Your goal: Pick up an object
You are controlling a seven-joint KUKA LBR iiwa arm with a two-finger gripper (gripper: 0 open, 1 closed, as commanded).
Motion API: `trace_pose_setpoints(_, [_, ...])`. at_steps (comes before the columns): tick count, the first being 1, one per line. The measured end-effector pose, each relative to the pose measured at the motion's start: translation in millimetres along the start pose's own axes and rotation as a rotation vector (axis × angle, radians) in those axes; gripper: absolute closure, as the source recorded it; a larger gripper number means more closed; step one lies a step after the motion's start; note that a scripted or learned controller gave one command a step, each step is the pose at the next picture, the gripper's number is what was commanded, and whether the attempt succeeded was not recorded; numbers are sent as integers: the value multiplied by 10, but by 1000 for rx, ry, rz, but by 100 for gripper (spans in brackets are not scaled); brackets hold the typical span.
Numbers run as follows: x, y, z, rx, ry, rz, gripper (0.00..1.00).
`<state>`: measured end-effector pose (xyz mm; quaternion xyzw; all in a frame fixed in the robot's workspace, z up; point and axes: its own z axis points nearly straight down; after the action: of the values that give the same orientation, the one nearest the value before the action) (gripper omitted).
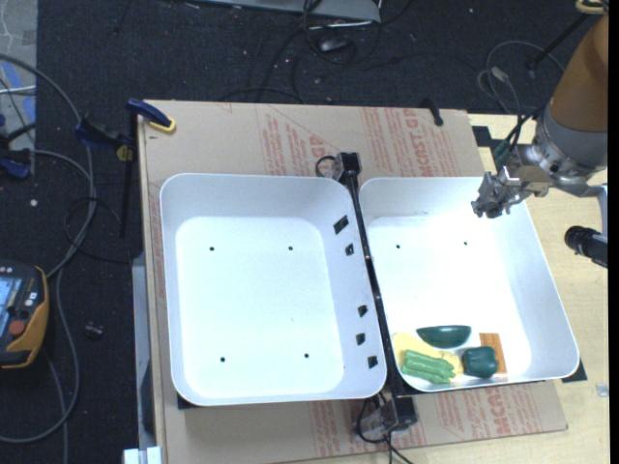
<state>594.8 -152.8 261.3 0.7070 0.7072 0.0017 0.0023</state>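
Right now my jaws (495,201) hang over the far right corner of the right bin (455,278), small and dark against the white wall, and whether they are parted or closed I cannot tell; nothing visible sits between them. What I could pick lies well apart from me, huddled in the near corner of that same bin: a dark green bowl-like piece (444,335), a light green ridged piece (427,365) just in front of it, a dark green blocky lump (480,362) to its right, and an orange-brown flat piece (492,341) tucked behind the lump, with something pale yellow (418,343) showing under the cluster. They touch or nearly touch one another, so a clean approach will be tight. I judge all of them light, probably moulded toy pieces with smooth skins, so slipping worries me more than weight. The dark lump looks the best candidate: compact, stiff-looking, with opposite sides I could close across from above. The ridged piece might grip well across its narrow width, but it lies close to the bin's sloping wall. The flat piece would be hard to get under. The left bin (251,288) on the bench (290,129) offers me nothing to aim at.
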Motion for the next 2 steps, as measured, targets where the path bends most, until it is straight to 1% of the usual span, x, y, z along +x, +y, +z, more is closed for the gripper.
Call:
trace_pose_setpoints(1, [575, -23, 140, 6, 2, -4, 100])
trace_pose_setpoints(2, [1135, -50, 274, 7, 2, -4, 100])
